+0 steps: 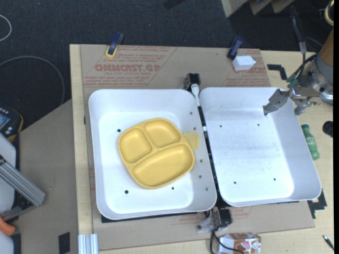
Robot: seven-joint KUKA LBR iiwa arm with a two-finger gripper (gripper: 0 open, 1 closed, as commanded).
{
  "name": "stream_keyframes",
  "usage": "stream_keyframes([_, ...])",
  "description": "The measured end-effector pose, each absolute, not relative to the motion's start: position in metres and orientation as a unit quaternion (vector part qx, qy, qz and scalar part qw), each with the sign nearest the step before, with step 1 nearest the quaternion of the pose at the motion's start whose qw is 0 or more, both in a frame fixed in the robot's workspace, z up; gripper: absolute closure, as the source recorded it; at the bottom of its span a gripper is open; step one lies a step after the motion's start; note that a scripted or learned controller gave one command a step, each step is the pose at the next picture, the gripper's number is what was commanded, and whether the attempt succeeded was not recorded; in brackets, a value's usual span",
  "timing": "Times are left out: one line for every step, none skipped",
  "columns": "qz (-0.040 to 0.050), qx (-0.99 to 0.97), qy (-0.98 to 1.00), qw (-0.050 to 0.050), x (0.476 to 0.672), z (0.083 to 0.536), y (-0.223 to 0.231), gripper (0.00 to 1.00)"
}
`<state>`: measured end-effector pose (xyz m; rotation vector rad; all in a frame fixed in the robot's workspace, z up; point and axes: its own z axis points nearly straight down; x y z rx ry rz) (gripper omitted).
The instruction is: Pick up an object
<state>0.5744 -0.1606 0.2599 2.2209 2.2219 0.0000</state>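
Nearest the camera, at the front edge of the bench (159, 232), a small clip and some wiring sat between the two bins, with a small printed packet (244, 243) beside them.

Just beyond, in the left bin (100, 142), lay the only thing on offer: a yellow divided plate (155, 152), three compartments, flat on the bin floor and turned a little askew, with a small tab at its right side toward the divider. It looked like moulded plastic, so likely light, stiff and rather slick, not fragile. Lying flat, its broad middle offered nothing to pinch. The raised rim, or one of the ridges between compartments, seemed the better hold, with one finger inside a compartment and one outside. A grip at the edge would probably let the plate tilt as it rose, and the smooth surface might slip.

The right bin (296, 184) carried no object, and a green bottle (310, 141) lay just outside its right wall.

Farther back, the claw (286, 101) hung over the right bin's far right corner, well apart from the plate. Its two fingers stood spread apart, with nothing between them.

At the far edge, a white block (243, 63) rested on the cardboard.
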Motion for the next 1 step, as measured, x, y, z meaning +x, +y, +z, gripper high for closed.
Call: stream_keyframes([0.0043, 0.703, 0.711, 0.003, 0.5418, 0.3431, -0.0583, 0.0])
